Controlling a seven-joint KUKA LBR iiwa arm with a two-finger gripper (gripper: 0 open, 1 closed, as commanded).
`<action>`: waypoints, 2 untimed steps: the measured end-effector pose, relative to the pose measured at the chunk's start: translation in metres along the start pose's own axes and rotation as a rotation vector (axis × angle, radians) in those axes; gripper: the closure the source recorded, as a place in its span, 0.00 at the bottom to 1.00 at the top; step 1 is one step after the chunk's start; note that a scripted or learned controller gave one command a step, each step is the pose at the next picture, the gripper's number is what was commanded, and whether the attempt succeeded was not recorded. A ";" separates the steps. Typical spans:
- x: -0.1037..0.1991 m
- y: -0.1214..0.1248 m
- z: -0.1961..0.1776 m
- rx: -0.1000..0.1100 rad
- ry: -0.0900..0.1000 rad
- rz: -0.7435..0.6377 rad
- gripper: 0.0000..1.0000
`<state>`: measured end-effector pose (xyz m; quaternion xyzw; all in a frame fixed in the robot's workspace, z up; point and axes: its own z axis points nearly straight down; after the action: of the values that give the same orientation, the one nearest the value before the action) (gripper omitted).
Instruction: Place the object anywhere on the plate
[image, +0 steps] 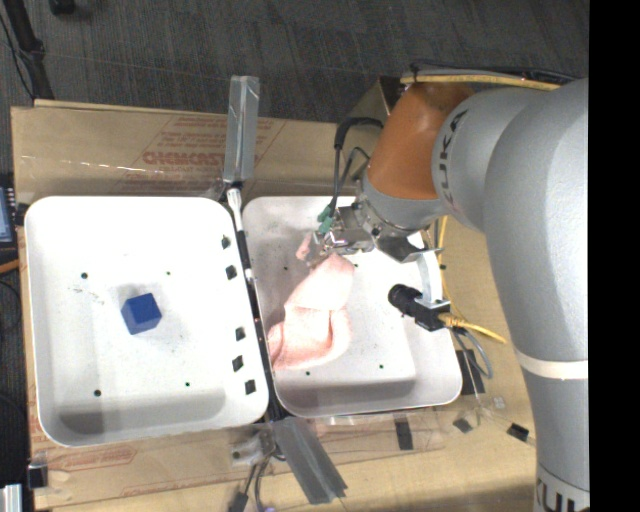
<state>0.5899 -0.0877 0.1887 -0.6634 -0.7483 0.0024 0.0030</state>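
Pink plate, lying in the right bin; it appears blurred and pale, stretching from the bin's left wall near the lower middle up toward the bin's centre, its upper end just beneath the gripper. Blue cube, the object of the task, resting on the floor of the left bin, left of that bin's centre and well apart from the plate, with the divider between the bins lying between them. Gripper, poised over the upper middle of the right bin, directly above the plate's upper end; whether its fingers are spread or pressed together cannot be told from this view, and nothing is seen between them. Arm, grey with an orange band above the wrist, entering from the right and covering the right bin's upper right corner. Black fitting with a yellow cable, at the right bin's right edge. Both bins stand side by side on a brown cardboard sheet over the bench
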 end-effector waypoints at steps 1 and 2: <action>0.000 0.000 -0.040 0.000 0.000 -0.006 1.00; 0.041 0.009 -0.037 0.003 0.000 -0.412 1.00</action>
<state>0.5940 -0.0458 0.2256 -0.4961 -0.8682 0.0027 0.0045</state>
